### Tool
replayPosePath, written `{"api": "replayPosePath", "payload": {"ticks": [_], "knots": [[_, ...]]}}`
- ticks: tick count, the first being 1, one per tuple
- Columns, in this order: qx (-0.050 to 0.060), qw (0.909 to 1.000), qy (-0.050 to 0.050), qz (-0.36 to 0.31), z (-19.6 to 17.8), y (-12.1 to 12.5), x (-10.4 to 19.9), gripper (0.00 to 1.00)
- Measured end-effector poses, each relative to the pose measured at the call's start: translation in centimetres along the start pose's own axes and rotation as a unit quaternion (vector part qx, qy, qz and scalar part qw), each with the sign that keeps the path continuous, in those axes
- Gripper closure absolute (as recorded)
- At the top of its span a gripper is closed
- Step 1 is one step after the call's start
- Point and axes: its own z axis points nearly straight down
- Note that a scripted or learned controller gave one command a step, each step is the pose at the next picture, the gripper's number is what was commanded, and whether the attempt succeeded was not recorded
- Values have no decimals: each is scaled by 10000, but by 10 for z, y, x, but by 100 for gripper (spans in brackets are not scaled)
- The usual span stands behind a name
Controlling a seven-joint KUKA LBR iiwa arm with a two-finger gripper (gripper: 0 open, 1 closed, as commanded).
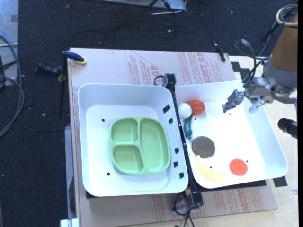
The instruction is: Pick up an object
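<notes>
Banana [210,172]: yellow, lying flat near the front edge of the right bin [265,126], the item closest to the camera.
Red disc [238,167]: flat, just beside the banana toward the bin's front right corner.
Brown round piece [203,146]: just behind the banana, near the bin's left wall.
Teal piece [188,126]: against the left wall, between the brown piece and the white ball [184,110].
Orange ball [197,107]: touching the white ball, toward the bin's back left corner.
Hand [242,102]: above the back of the right bin, fingers spread apart with nothing between them, well apart from every item.
Step in hand: choosing and reaching; the red disc and brown piece lie isolated, so I judge them easier than the crowded balls. Descend straight, centred, then close.
Left bin [90,126]: carries a green divided plate [140,144].
Desk [123,67]: board bears red printed lettering, too faint to read.
</notes>
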Motion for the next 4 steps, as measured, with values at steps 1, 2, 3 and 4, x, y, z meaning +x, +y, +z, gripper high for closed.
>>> {"api": "replayPosePath", "payload": {"ticks": [1,2,3,4], "knots": [[-18,10000,-2,-2,-2,1,0,0],[7,10000,2,-3,58,7,2,0],[7,10000,2,1,114,13,-5,0],[1,10000,2,-3,159,15,1,0]]}}
